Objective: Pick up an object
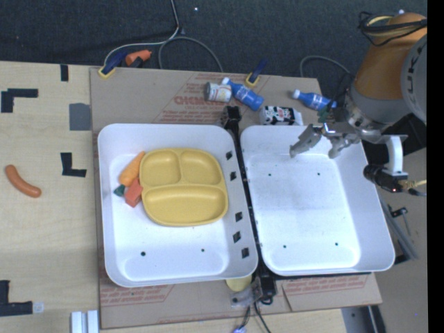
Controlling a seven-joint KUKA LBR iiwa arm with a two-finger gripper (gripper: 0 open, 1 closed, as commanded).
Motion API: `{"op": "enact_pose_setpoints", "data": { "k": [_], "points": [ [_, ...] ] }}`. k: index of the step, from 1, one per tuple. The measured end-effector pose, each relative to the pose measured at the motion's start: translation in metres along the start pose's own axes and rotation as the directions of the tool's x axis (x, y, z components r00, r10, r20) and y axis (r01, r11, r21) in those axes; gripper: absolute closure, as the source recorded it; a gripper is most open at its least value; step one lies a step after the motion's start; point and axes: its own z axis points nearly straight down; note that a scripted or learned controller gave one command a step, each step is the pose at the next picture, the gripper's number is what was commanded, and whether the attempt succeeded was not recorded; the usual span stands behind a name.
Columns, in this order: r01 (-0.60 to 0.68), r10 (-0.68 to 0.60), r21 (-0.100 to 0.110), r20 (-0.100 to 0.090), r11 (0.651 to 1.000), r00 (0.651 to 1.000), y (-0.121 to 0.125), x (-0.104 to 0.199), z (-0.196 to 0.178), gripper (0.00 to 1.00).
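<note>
A yellow divided plate [184, 186] lies in the left bin [166, 266]. Tucked against its left edge are an orange carrot-like piece [130, 169] and a smaller orange and green piece [130, 193]. My gripper [320, 146] hangs over the far edge of the right bin [312, 248], well to the right of the plate. It is open, its two grey fingers [302, 144] spread apart with nothing between them.
Behind the bins lie a white and blue bottle [234, 92], a second blue bottle [313, 100] and a small black and white card [279, 116]. A sausage-shaped toy [22, 181] rests on the bench far left. Clamps and cables sit along the back edge.
</note>
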Motion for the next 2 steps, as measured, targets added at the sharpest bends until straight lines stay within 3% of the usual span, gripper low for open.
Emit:
{"op": "enact_pose_setpoints", "data": {
  "k": [1,2],
  "points": [
    [-0.009,0.009,0.008,0.001,1.000,1.000,-0.032,-0.081,0.085,0.00],
    [0.003,-0.003,-0.004,0.004,1.000,1.000,-0.067,0.001,0.143,0.00]
  ]
}}
